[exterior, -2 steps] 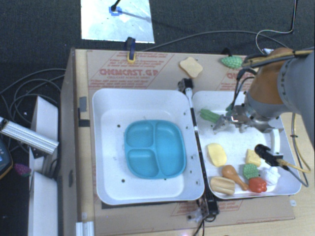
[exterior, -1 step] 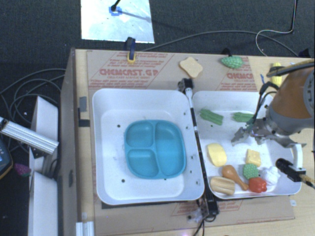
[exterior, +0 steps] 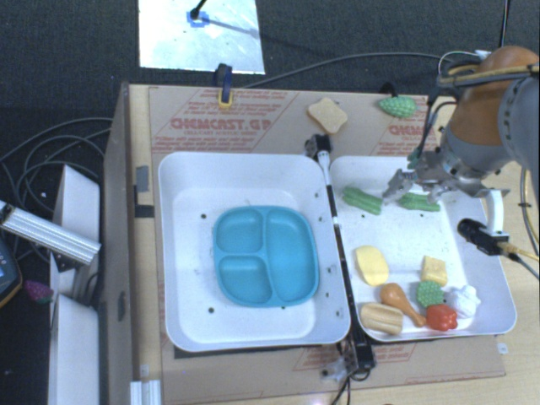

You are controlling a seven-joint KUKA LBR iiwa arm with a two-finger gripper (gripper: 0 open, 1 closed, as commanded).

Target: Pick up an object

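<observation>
Board [exterior: 253, 123]: showing red print, seemingly "CHEMCAST GP".
Pod [exterior: 419, 202]: lying green, flat in right bin [exterior: 498, 264].
Gripper [exterior: 415, 190]: hovering, fingers spread, gripping nothing.

floor: dark carpet [exterior: 59, 49]; cables [exterior: 51, 146] | bench: brown board [exterior: 253, 112]

Both white bins [exterior: 245, 175] appeared as smooth, matt plastic; the blue tray [exterior: 265, 256] looked glossy plastic; the desk [exterior: 253, 112] surface resembled printed cardboard.

End effector [exterior: 415, 189] low, fingers spread, wrist angled leftward.
</observation>
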